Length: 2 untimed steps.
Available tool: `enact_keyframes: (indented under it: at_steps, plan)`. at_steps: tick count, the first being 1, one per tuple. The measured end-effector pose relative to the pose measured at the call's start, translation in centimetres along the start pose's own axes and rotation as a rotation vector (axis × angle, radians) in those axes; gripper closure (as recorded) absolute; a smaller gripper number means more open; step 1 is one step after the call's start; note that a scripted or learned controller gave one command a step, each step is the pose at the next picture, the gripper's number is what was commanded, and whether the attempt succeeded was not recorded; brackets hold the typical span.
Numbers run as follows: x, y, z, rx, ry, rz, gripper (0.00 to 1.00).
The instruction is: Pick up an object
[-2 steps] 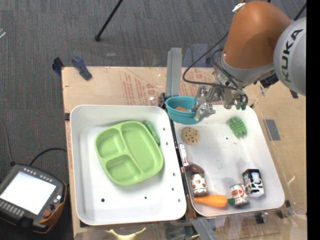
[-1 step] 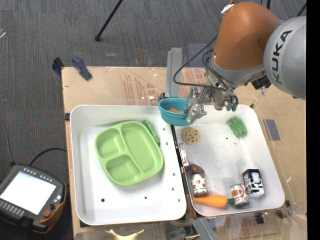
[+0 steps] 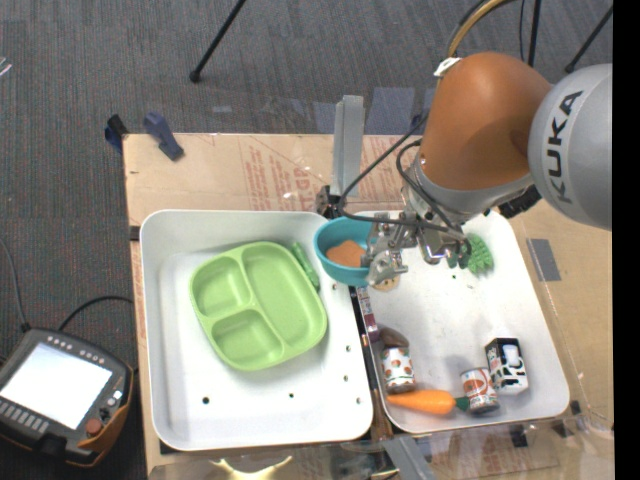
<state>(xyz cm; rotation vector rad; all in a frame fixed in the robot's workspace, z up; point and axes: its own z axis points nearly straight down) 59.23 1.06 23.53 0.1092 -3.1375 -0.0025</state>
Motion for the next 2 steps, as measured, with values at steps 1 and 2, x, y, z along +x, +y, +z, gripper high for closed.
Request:
enact_keyframes:
  at_steps: [1,2]
  plan:
    - [-4.1,4.6,-1.8,0.0,-0.002,0.057,1.0]
    - [-5.6,10.9,-3.0,0.0,-0.003,-0.056,1.0]
